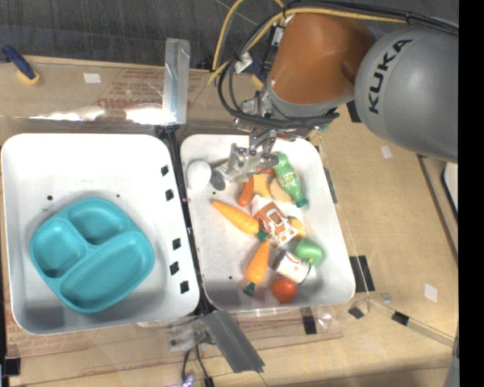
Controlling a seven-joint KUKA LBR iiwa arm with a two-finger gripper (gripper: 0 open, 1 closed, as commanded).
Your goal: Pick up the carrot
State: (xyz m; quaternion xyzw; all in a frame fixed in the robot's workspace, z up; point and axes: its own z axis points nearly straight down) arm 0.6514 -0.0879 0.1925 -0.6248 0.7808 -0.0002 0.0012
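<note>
Orange carrot (pixel 235 217) lies in right bin (pixel 329 216) | below-left of pincer (pixel 250 164) | pincer state: cannot tell

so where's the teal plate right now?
The teal divided plate lies in the left white bin, toward its front-left corner in the camera view, apart from the toy food piled in the right bin.

The smooth grey rounded arm casing (pixel 411 87) is showing "KUKA" in black letters. A glossy orange band (pixel 315 59) is wrapping the wrist. Yellow and black cables (pixel 234 47) are looping beside it above the small metallic grey hand (pixel 246 160).
</note>
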